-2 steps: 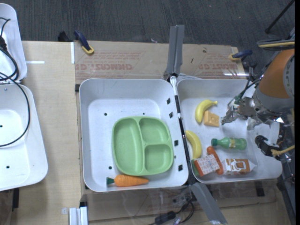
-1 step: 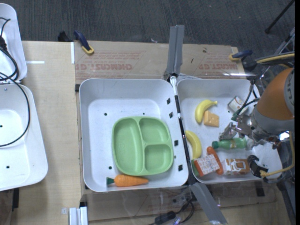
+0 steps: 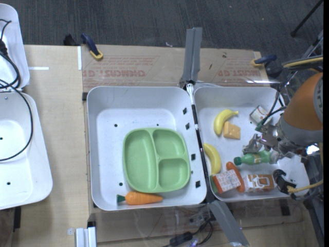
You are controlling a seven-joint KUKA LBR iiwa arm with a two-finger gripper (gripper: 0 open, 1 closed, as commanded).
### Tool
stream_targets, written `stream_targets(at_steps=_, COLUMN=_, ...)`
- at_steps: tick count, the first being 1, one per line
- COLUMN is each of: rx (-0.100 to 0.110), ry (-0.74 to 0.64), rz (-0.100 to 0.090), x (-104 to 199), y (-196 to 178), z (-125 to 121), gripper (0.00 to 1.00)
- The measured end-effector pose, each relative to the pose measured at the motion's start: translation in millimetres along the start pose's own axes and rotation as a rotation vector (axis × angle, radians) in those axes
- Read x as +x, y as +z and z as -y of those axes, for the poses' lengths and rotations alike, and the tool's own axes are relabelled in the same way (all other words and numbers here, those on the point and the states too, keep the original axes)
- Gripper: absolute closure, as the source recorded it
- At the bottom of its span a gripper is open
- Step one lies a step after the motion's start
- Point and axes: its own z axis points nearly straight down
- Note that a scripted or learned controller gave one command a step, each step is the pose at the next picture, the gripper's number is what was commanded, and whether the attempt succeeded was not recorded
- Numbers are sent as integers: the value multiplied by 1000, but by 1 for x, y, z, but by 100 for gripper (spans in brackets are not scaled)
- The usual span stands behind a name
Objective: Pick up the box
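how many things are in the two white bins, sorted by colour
Yellow: 3, two bananas and a cheese wedge
Green: 2, divided plate and bottle
Orange: 3, carrot and two boxes
Total: 8

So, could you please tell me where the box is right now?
The small orange-and-white cardboard box lies at the right bin's front edge, just below a yellow banana and left of a similar brown carton.
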Motion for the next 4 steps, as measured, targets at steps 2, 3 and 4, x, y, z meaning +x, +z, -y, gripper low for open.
stream_targets(at_steps=2, rx=-4, ry=-311, rz=2, x=196, y=-102, z=-3, gripper=100)
stream_targets(at_steps=3, rx=-2, ry=-314, rz=6, x=195, y=-110, z=-4, gripper=100)
stream_targets(at_steps=4, rx=-5, ry=-265, rz=2, x=260, y=-92, z=-35, gripper=100)
